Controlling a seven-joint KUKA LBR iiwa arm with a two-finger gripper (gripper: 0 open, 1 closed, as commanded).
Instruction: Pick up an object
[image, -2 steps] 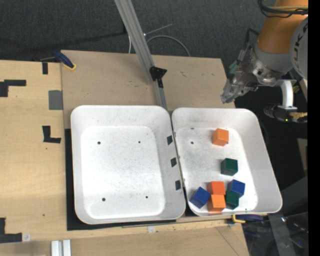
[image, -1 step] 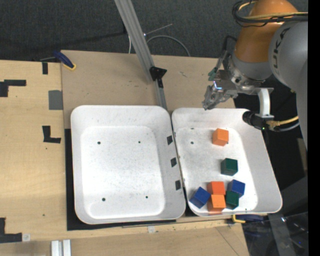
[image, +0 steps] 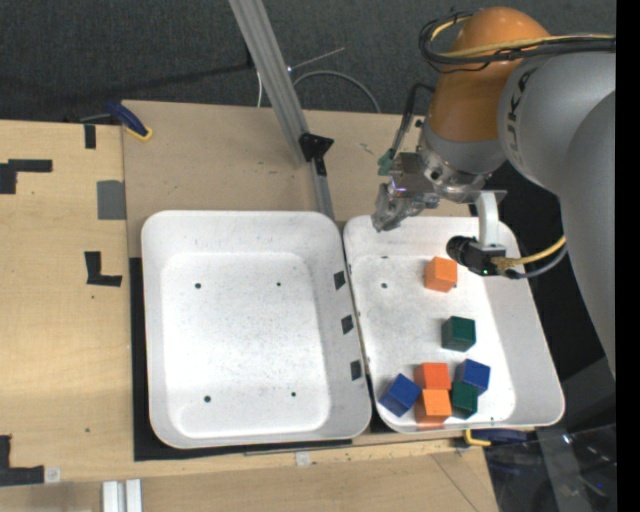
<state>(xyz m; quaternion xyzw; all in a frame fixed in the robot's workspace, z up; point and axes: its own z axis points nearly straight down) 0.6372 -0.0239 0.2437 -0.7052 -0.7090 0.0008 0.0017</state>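
Blocks (image: 437, 388) clustered at right bin's (image: 530, 340) near edge; gripper (image: 390, 215) above far corner, jaw state indiscernible.

We see a tan bench (image: 60, 300) with black tape bits (image: 98, 268) and a grey pole (image: 285, 95) leaning over it.

The arm (image: 560, 90) runs off the right edge.

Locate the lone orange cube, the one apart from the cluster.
The lone orange cube lies in the right bin, toward its far end, beyond the green cube and just below-right of the gripper.
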